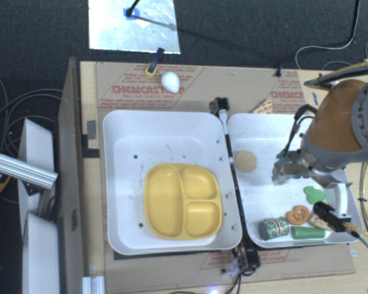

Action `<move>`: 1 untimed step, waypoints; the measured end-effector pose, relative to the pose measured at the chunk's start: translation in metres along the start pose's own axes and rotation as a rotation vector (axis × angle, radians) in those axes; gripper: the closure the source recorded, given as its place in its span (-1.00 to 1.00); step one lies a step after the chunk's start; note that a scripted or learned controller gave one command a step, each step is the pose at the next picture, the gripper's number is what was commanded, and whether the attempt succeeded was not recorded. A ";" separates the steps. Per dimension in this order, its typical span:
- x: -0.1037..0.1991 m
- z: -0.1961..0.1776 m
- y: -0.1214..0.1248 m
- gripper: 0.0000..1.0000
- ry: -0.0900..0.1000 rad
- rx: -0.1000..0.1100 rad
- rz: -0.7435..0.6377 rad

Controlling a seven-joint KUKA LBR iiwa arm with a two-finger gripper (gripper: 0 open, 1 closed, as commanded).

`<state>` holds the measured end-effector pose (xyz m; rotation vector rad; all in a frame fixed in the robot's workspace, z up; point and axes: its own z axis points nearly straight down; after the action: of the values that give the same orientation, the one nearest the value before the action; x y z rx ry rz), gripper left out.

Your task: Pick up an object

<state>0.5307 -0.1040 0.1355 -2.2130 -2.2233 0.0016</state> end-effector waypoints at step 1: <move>0.042 -0.051 0.016 1.00 -0.002 -0.008 -0.002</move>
<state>0.5469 -0.0619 0.1863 -2.2158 -2.2311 -0.0049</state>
